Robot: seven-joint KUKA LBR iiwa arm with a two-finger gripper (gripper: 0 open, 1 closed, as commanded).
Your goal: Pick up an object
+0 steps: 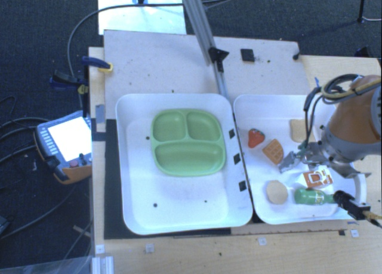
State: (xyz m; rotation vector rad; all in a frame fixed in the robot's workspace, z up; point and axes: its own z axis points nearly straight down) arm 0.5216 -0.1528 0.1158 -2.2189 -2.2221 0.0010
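Hovering over the right bin (242,147), hand (292,162) grip state unclear.
Nearest target: orange cracker (273,151), just beside the hand; I'd centre above it, then descend straight.

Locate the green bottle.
The green bottle lies in the right bin, near its front edge, beside the round tan piece and below the orange-and-white packet.

Scene evenly and brightly lit from above, white bins (179,219) left of the gripper (290,160) slightly washed out, shadows kept soft, detail mildly blurred throughout
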